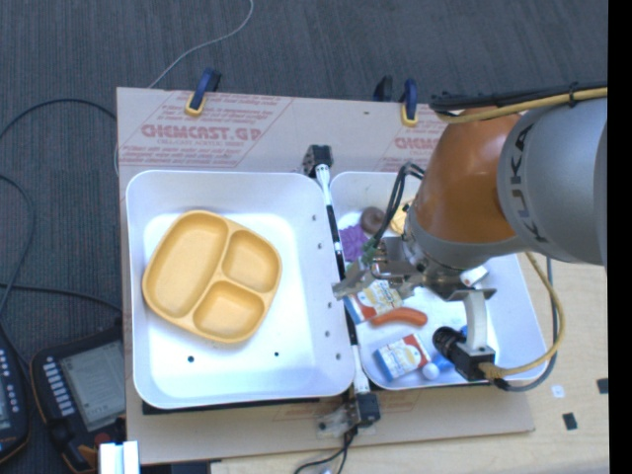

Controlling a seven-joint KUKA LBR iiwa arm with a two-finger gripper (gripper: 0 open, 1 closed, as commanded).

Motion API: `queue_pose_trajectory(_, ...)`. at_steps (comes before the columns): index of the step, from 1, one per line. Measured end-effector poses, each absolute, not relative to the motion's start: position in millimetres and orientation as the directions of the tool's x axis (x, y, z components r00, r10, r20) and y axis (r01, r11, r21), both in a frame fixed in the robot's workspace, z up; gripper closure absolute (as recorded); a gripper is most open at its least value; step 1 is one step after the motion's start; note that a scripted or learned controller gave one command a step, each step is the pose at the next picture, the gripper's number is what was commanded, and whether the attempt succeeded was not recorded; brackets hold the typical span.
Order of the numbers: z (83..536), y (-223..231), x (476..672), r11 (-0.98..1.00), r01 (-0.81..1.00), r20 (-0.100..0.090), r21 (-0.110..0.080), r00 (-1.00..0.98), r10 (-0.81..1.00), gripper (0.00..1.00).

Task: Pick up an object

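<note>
Just below the jaws lay an orange-red, sausage-shaped object (400, 317), and lower down sat a small white carton (399, 355) printed in red and blue, with a white ball (431, 370) beside it. Up and to the left of the jaws showed a patch of purple (352, 235) and a brownish lump (372, 219), all on the white of the right bin (523, 314). Far to the jaws' left a yellow-orange divided plate (212, 276) rested in the white left bin (296, 363), while above the jaws the arm (553, 186) was grey with an orange band (464, 186), over a pale board (197, 131) printed with red lettering.
</note>
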State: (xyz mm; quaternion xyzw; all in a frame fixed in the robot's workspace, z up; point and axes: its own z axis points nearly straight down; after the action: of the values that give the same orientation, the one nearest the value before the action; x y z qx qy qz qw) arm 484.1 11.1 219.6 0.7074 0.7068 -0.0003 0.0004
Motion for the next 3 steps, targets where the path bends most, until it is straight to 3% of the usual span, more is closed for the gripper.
queue_pose_trajectory(3,248.2,12.9,486.5,0.003,1.000,0.001,0.002,-0.003,1.000,1.00)
